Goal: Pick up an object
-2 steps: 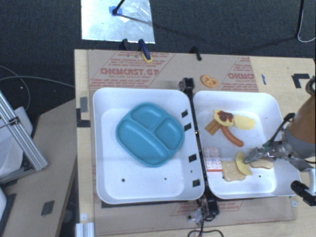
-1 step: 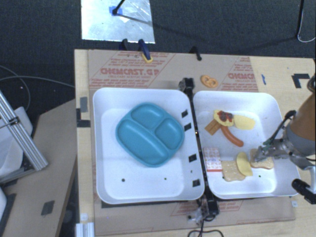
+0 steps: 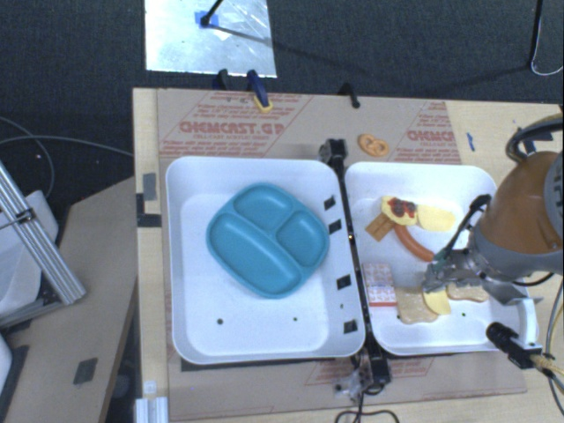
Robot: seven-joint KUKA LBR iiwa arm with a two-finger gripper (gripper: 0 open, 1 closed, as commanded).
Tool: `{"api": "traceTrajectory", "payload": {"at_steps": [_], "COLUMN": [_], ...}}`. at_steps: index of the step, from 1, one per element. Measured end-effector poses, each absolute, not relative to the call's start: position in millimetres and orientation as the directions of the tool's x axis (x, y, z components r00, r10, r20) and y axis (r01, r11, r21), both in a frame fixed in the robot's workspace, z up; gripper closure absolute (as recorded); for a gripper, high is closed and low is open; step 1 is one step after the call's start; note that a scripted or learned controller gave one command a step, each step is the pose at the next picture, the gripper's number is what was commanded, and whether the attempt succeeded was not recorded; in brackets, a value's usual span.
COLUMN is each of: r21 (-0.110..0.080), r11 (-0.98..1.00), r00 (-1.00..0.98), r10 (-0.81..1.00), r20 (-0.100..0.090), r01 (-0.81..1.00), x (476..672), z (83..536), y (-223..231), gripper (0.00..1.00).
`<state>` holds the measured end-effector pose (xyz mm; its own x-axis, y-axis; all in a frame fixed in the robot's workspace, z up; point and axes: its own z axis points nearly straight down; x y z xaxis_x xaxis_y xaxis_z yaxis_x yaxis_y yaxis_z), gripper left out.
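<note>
Plate (image 3: 267, 251) in left bin (image 3: 189, 324)

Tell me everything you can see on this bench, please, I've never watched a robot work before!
Divided plate: one, blue, middle of the left bin.
Left bin: one, white, shallow.
Right bin: one, white, shallow, beside the left one.
Toy hot dog: one, orange-red, centre of the right bin.
Yellow food piece with a dark red top: one, upper part of the right bin.
Patterned card: one, pink and white, left side of the right bin.
Toy pretzel: one, orange, on the bench behind the right bin.
Clamp: one, blue and yellow, bench's far edge.
Gripper: one, grey, low over tan and yellow pieces in the right bin.
</note>
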<state>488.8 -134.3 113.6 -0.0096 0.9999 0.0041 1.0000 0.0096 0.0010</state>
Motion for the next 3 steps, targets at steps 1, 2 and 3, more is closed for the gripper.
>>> {"api": "traceTrajectory", "payload": {"at_steps": [1, 2, 3], "r21": [0.013, 0.011, -0.002], "r11": [0.014, 0.017, 0.008], "r00": [-0.014, -0.017, -0.008], "r10": [1.0, 1.0, 1.0], "r20": [0.002, 0.007, 0.001], "r01": [1.0, 1.0, 1.0], "x": [545.1, 528.6, 550.4], "z": [189, 274, 213], "y": [-67, 47, 89], "gripper": [1.0, 1.0, 1.0]}}
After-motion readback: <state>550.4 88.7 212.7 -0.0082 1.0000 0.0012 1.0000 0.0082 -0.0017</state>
